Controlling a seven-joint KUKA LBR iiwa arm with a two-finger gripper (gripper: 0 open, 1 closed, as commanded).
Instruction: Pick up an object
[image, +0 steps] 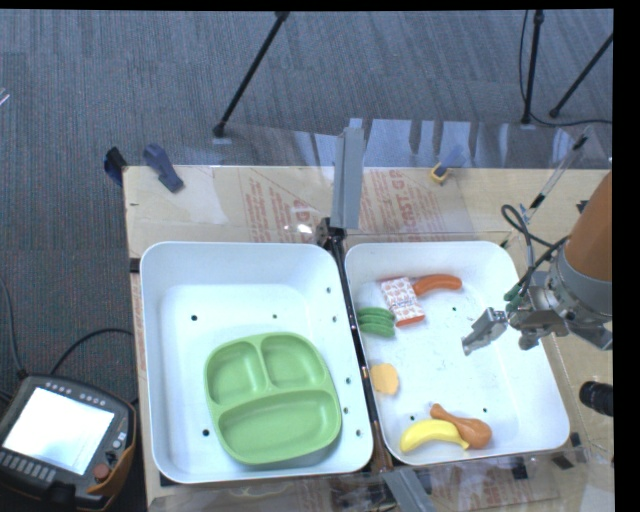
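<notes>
Right now the gripper (497, 330) hangs over the right bin (520, 262), in the open middle stretch of its floor, toward the wall nearest the arm. Its two fingers stand apart, with bare white floor showing between them and nothing held.

No single target is named, so I take the gripper as the landmark and read the bin's contents from it. Farthest toward the far wall lies an orange sausage (437, 284), its long axis running roughly side to side. Touching the sausage's near end is a small red-and-white packet (401, 299), and just beside that packet, against the divider between the bins, sits a green pod-like toy (376, 321). A pale orange round piece (384, 379) lies well to the gripper's left and a little nearer the camera. Below the gripper, against the near wall, a yellow banana (432, 435) curves side to side, touching a brown drumstick (462, 426) that leans across it.

Judging by position, nothing lies directly under the fingers; every item is off to one side. The drumstick and banana look nearest, toward the near wall, but they touch, so a grasp there could catch both. The left bin (170, 290) holds a green divided plate (272, 398), well apart from the gripper.
</notes>
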